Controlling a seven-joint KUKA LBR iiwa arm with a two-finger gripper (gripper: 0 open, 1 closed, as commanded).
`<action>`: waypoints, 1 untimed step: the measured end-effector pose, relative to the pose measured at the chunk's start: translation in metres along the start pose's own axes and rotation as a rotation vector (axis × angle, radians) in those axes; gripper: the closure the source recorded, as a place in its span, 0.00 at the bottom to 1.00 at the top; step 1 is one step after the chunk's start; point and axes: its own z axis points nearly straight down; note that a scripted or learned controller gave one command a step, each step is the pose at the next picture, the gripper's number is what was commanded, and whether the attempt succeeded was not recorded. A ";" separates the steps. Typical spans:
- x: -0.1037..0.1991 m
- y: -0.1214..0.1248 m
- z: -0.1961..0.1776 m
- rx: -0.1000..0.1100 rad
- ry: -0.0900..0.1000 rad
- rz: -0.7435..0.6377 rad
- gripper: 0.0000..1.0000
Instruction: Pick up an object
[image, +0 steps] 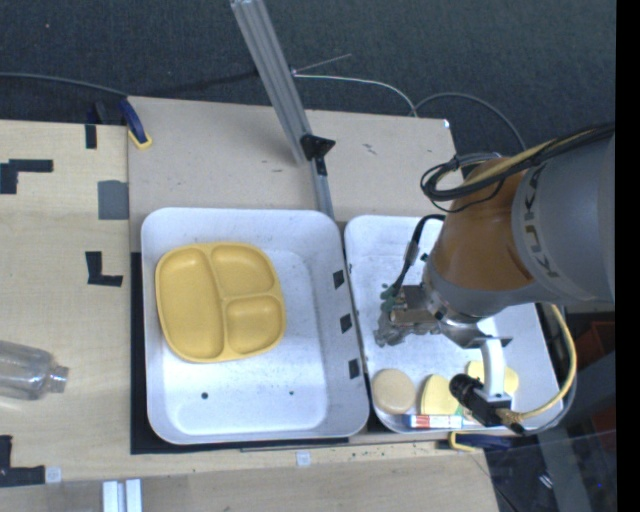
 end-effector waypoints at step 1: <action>0.084 0.034 0.000 -0.005 0.004 -0.014 1.00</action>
